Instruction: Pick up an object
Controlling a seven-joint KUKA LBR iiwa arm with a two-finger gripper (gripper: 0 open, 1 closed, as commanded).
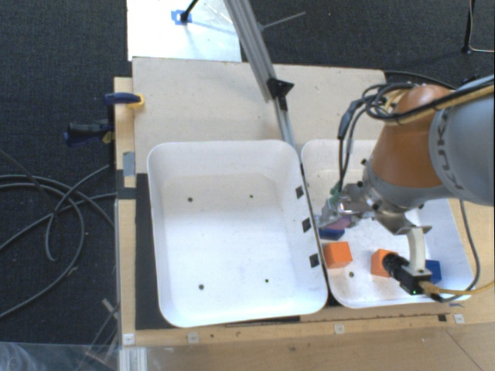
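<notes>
The arm [441,141] enters from the right edge of the frame, grey link uppermost, orange band below it, bent down over the right bin [317,161]. Its wrist covers the upper middle of that bin. The gripper [338,209] sits at the left end of the wrist, low, close to the bin's left wall. Whether the claw is released or clenched cannot be told; the wrist and cabling hide it. Black cables loop from the wrist up over the orange band.

Objects, all in the right bin:
- purple block [334,228], partly hidden, directly under the gripper; contact cannot be judged.
- orange block [337,254], just below the purple one, lower left of the bin, lying flat, apart from the gripper.
- second orange block [379,262], lower centre, partly behind a black and white fitting on the arm.
- blue block [433,270], lower right, small, mostly hidden.

Left bin [224,230] occupies the centre of the frame, white, with a few dark dots on its floor.
</notes>
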